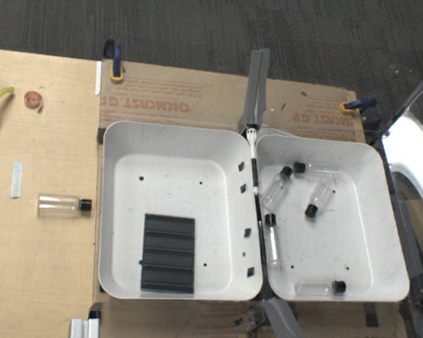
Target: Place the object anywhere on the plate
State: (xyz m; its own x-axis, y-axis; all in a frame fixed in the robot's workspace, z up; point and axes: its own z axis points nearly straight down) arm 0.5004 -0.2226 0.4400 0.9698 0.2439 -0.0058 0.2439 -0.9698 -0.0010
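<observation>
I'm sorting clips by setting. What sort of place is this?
Probably a robotics lab bench: two white bins set side by side on clamped cardboard, clear vials as test objects, and carpeted floor behind.

A pale wooden bench (27, 259) fills the left and middle of the frame, with a brown cardboard sheet (181, 99) spread across it. On the cardboard sit two white bins, the left bin (110, 192) and the right bin (384, 216), side by side and touching. At the left edge, directly on the wood, a clear bottle (63, 204) with a black cap lies on its side, below a small reddish disc (32, 99).
</observation>
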